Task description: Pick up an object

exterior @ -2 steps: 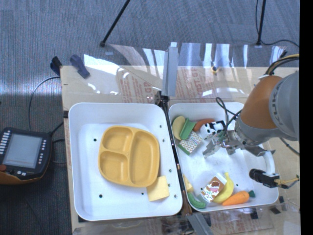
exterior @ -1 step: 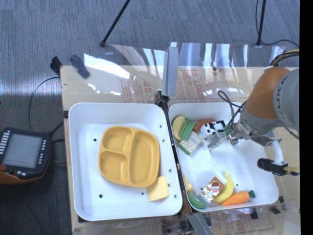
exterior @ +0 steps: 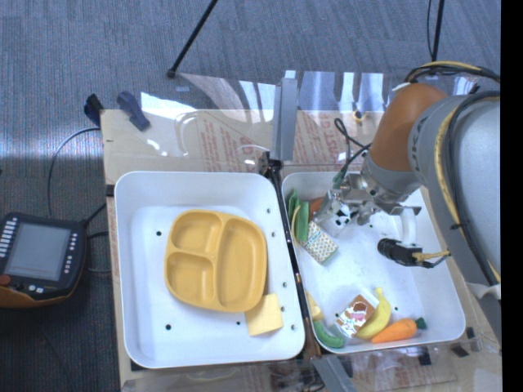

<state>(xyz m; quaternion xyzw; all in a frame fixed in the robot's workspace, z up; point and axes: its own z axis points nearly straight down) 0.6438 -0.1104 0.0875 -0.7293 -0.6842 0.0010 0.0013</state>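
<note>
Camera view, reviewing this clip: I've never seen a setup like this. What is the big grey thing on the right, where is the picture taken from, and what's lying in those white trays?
The grey thing with the orange band is a robot arm reaching in from the right. Its job is to pick up an object. The one camera sits above the bench, looking down at a slant. Two shallow white bins lie side by side. The left bin holds a yellow divided plate and a pale yellow wedge at the plate's lower edge. The right bin holds toy food: a banana, a carrot, green pieces and a patterned block. The gripper hangs low at that bin's upper left, over a small black-and-white object. Whether it grips anything is unclear.
</note>
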